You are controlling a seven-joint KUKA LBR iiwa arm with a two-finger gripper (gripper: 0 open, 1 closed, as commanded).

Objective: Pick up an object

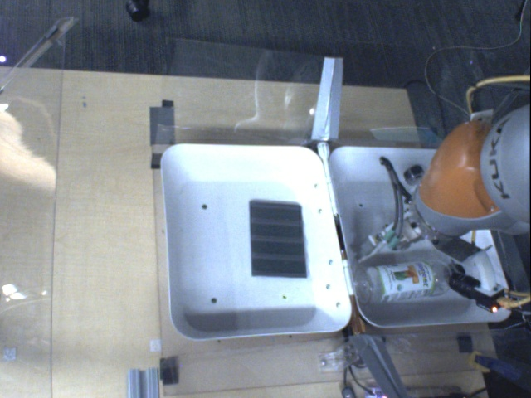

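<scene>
In the right bin (357,181), a pale bottle with a green and white label (404,279) lies on its side near the front wall. My gripper (387,239) hangs low in this bin, just above and behind the bottle's left end, under the grey and orange arm (465,177). Nothing can be seen held in it. A black ribbed rectangular block (278,238) lies flat in the middle of the left bin (199,181).
A small round silvery thing (412,172) rests near the back of the right bin, beside the arm. A metal divider (328,110) stands behind the joint between the bins. Wooden bench top surrounds both bins.
</scene>
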